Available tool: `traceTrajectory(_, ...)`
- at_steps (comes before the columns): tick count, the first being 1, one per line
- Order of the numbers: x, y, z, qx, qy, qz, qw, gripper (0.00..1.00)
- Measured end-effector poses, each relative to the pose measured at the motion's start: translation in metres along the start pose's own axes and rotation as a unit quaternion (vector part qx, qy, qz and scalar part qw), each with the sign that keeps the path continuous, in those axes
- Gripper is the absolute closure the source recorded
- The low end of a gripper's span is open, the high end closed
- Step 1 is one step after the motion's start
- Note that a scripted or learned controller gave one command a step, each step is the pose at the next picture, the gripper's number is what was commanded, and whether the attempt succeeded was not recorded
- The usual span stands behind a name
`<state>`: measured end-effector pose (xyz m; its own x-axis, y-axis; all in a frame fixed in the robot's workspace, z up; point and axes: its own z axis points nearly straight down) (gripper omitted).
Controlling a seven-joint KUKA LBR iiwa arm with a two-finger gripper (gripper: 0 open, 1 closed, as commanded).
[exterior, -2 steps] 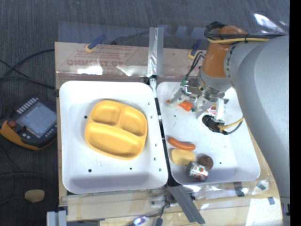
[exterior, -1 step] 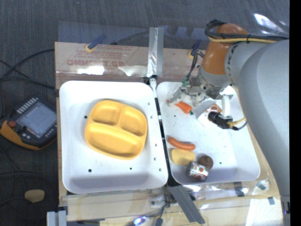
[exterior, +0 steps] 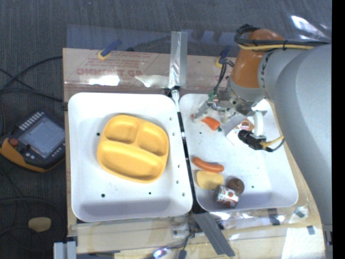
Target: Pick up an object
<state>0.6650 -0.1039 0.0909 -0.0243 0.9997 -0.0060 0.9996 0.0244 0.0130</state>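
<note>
Currently my gripper (exterior: 218, 112) hovers at right bin's (exterior: 280, 196) far edge over orange carrot (exterior: 211, 123); jaw state unclear.

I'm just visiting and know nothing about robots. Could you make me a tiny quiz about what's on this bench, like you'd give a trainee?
1. True or false: the yellow divided tray lies in the left bin.
2. Which item lies nearest the gripper? A) the small can B) the orange carrot-like piece C) the sausage
3. Fill in: the sausage, the pale yellow piece and the small can sit near the ____ edge of the right bin.

Key: 1 true; 2 B; 3 front (nearest the camera).
</note>
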Motion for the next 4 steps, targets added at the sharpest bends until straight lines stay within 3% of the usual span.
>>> traceTrajectory(1, -0.0065, 0.0067, 0.0003, 0.002, 0.001, -0.081, 0.9967, 0.00)
traceTrajectory(3, -0.0033, 0.0008, -0.0002, -0.001, 0.001, -0.112, 0.9937, 0.00)
traceTrajectory(4, -0.0068, 0.0069, 0.0006, 0.001, 0.004, -0.056, 0.9984, 0.00)
